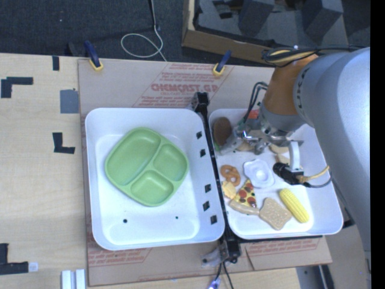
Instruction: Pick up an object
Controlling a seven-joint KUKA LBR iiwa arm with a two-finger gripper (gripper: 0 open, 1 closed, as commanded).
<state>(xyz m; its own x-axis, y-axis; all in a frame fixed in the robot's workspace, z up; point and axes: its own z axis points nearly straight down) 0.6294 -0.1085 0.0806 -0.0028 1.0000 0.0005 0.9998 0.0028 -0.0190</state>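
My gripper [257, 136] is low in the right bin [325, 221], at its back part. It hangs just above a white fried-egg toy [258, 172] and just right of a brown rounded toy [221, 129]. Toward the front of the same bin lie a pretzel [230, 173], a pizza slice [245, 198], a piece of toast [275, 213] and a yellow corn cob [295, 205]. The wrist hides whatever sits directly under the gripper.
The left bin [96, 161] holds a green divided plate [146, 165]. A black divider [207, 161] runs between the two bins. The grey arm with its orange band [289, 83] covers the right bin's back right corner. A black cable [289, 174] loops beside the egg.
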